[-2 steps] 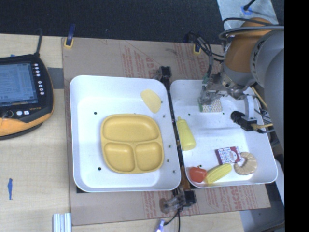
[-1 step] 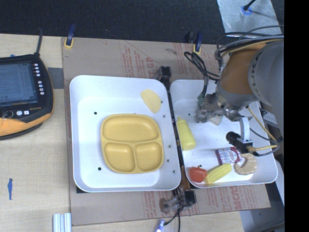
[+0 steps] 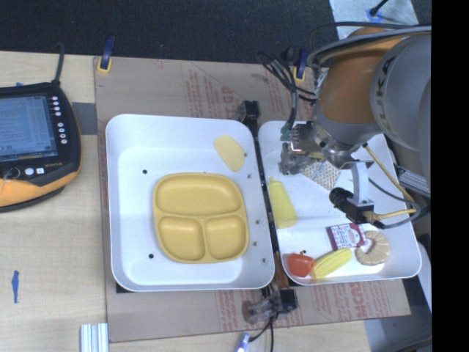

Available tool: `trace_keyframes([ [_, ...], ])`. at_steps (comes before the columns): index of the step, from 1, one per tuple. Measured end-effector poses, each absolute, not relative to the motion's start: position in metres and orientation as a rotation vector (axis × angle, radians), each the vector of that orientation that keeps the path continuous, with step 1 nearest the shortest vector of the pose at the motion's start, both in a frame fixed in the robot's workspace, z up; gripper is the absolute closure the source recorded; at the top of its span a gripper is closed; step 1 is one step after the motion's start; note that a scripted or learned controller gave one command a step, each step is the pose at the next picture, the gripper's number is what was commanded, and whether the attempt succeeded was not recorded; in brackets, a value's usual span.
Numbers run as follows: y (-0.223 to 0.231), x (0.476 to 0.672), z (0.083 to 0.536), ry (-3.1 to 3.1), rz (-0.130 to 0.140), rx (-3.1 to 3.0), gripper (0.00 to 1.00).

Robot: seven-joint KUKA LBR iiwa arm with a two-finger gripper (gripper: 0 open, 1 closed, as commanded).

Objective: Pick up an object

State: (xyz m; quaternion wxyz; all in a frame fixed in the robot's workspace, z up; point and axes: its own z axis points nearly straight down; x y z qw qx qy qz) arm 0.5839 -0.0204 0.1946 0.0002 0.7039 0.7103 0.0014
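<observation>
Down at the near edge, the left bin [image 3: 117,196] holds the yellow divided tray [image 3: 199,217], and a pale yellow slice [image 3: 229,152] lies beyond that tray, toward the divider. Across into the right bin [image 3: 410,266]: the yellow bottle [image 3: 281,203] lies just past the divider, long axis running near to far. Beyond the bottle hangs the gripper [image 3: 292,158]; whether its jaws are spread or pressed together, I cannot tell. Nearer than the bottle sit the tomato [image 3: 299,264], then the corn cob [image 3: 331,262] angled up to the right, a red packet [image 3: 344,235] and a round cookie [image 3: 376,248].
</observation>
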Motion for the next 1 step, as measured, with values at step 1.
trace_keyframes([
  [1, 0.0528, 0.6113, 0.2238, 2.232, 0.000, 2.215, 1.00],
])
